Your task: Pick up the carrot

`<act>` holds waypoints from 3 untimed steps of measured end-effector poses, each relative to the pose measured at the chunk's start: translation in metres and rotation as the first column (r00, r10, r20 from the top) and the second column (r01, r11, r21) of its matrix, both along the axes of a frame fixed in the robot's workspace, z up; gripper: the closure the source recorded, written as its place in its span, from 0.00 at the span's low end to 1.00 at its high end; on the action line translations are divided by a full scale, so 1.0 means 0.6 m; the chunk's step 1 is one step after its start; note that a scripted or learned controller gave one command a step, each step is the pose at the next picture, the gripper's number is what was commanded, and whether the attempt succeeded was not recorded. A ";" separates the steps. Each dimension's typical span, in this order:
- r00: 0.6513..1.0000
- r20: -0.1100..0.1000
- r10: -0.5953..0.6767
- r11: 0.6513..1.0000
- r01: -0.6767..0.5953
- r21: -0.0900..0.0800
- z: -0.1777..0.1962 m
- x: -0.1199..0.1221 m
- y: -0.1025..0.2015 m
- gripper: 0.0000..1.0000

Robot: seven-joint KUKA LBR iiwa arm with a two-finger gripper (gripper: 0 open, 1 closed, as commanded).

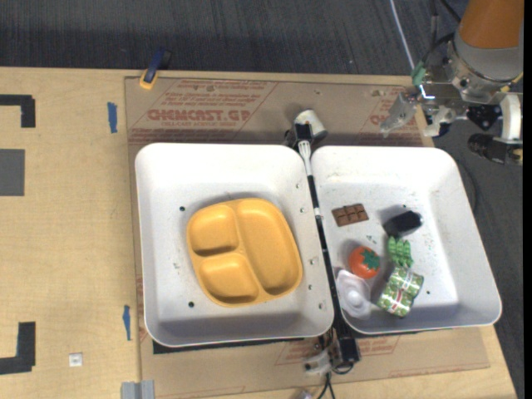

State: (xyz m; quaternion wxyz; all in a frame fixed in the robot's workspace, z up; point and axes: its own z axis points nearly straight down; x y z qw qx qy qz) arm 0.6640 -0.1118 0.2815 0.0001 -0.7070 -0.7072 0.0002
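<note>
Bright, even overhead light, soft short shadows under the bin rims [309, 181] and inside the yellow tray [243, 248], mild glare on the white plastic, overall slightly soft and low-res, small items in the right bin smeary, arm [490, 23] at top right perhaps a bit blurred.

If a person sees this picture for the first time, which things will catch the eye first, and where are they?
The big yellow divided plate in the left bin stands out most. Next comes the small orange carrot in the right bin, among a cluster of small items near its front. The arm's orange band glows at the upper right corner.
</note>
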 end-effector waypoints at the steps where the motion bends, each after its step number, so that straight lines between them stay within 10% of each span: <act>1: 1.000 0.003 0.001 1.000 -0.001 -0.001 0.018 0.001 0.000 1.00; 2: 0.977 -0.002 -0.213 0.977 0.213 0.001 -0.162 -0.014 0.099 1.00; 3: 0.952 -0.003 -0.305 0.952 0.305 0.001 -0.162 -0.123 0.225 1.00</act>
